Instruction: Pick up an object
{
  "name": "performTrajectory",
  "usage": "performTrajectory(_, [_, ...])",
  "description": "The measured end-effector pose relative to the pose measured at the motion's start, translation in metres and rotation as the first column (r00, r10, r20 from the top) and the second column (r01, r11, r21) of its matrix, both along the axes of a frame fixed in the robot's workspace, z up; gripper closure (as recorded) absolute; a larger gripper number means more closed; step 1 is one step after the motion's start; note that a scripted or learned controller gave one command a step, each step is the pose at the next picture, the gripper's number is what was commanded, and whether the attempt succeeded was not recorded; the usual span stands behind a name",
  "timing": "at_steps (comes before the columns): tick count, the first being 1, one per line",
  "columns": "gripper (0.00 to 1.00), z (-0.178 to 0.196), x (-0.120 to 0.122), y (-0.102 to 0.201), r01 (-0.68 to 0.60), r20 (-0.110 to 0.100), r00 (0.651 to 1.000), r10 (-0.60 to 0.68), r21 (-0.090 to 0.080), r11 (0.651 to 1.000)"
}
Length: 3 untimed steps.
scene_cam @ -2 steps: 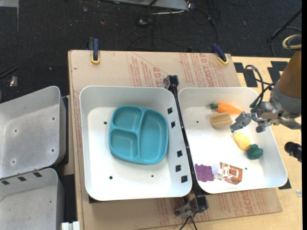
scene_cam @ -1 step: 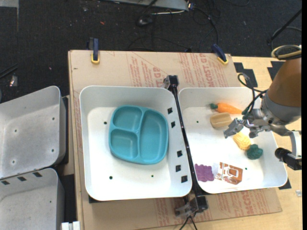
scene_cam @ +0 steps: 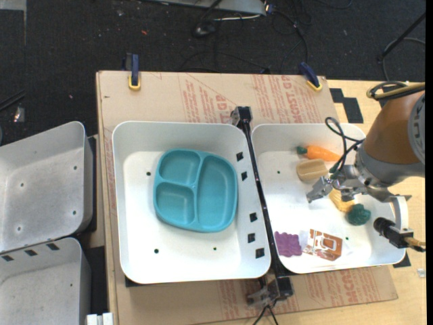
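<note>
The gripper [scene_cam: 329, 188] hung low in the right bin [scene_cam: 287, 144], its fingers seemingly apart and clamped on nothing. The tan block [scene_cam: 310, 171] lay just at its ten o'clock; a good grasp called for centring over it before descending.

Red printed letters run across the brown cardboard sheet [scene_cam: 203, 97] that lies under the two white bins. One patch of red print sits near the far edge of the cardboard, another near its far right corner, and one more along its near edge on the right. The letters look upside down or turned and are too blurry to read. The small packet [scene_cam: 325, 244] in the right bin [scene_cam: 284, 141] has brown and white marks, too small to read.
</note>
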<state>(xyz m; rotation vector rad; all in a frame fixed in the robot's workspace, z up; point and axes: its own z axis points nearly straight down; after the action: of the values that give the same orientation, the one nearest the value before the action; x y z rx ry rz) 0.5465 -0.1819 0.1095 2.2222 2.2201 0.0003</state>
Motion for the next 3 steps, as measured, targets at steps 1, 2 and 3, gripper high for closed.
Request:
performTrajectory(1, [0.0, -0.011, 0.004, -0.003, 0.001, 0.012, 1.0, -0.001, -0.007, 1.0])
performTrajectory(2, [1.0, -0.001, 0.005, -0.002, 0.0, 0.015, 1.0, 0.0, -0.008, 1.0])
performTrajectory(3, [1.0, 0.057, 0.003, -0.011, 0.001, 0.003, 1.0, -0.001, -0.001, 1.0])
